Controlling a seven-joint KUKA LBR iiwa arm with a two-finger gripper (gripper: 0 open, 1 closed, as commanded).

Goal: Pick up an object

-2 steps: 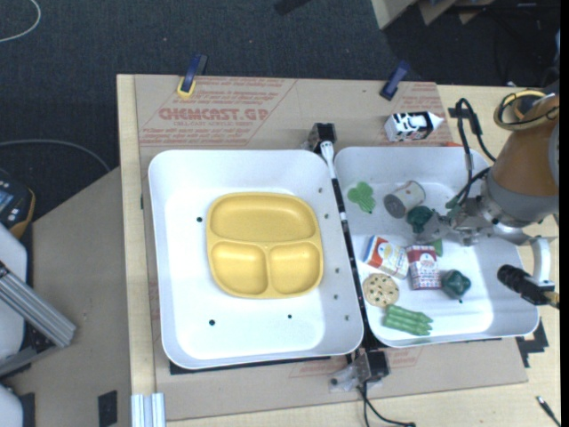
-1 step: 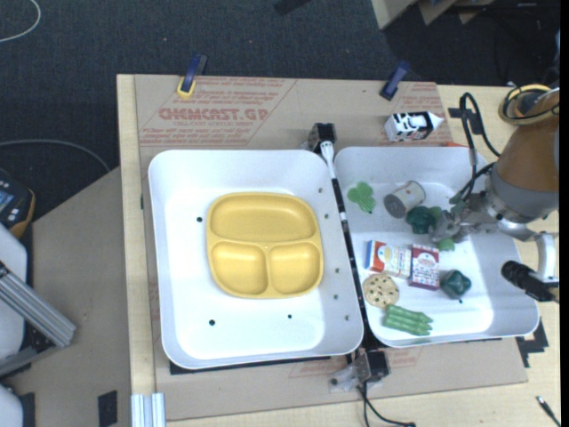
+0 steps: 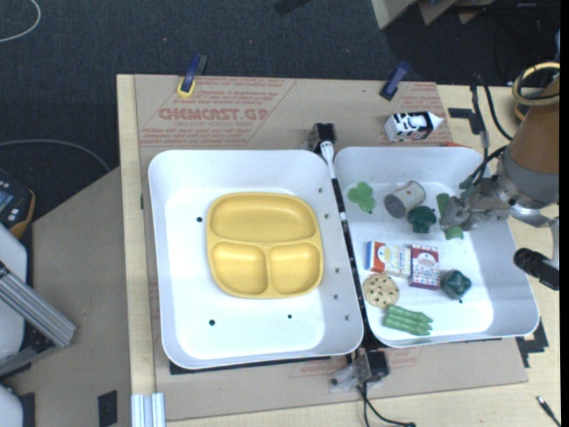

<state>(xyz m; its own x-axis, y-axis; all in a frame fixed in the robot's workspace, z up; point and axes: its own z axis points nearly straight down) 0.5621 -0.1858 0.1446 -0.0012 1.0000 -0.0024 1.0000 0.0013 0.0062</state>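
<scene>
- The table (image 3: 293,105) is a cardboard-covered board carrying two shallow white bins side by side, the left bin (image 3: 178,265) and the right bin (image 3: 507,301).
- A yellow divided plate (image 3: 264,243) with three compartments lies in the middle of the left bin.
- The arm (image 3: 538,149) reaches in from the right, and its jaws (image 3: 455,213) sit low over the upper right part of the right bin.
- A small green object (image 3: 454,231) shows just at the tips of the jaws; whether they are clenched on it or released I cannot tell.
- Just to the left of the jaws lies a dark green toy (image 3: 421,218), and beside that a grey cylinder (image 3: 403,200) on its side.
- A green leafy piece (image 3: 361,195) lies near the upper left of the right bin.
- In the middle of the right bin two small cartons lie next to each other: a white, blue and red box (image 3: 387,258) and a red box (image 3: 424,267).
- A dark green round piece (image 3: 456,284) lies to the right of the red box.
- A toy cookie (image 3: 380,289) lies below the cartons, with a bunch of green beans (image 3: 406,319) just under it near the front rim.
- Outside the bins, a black-and-white small carton (image 3: 412,125) sits on the table behind the right bin.
</scene>
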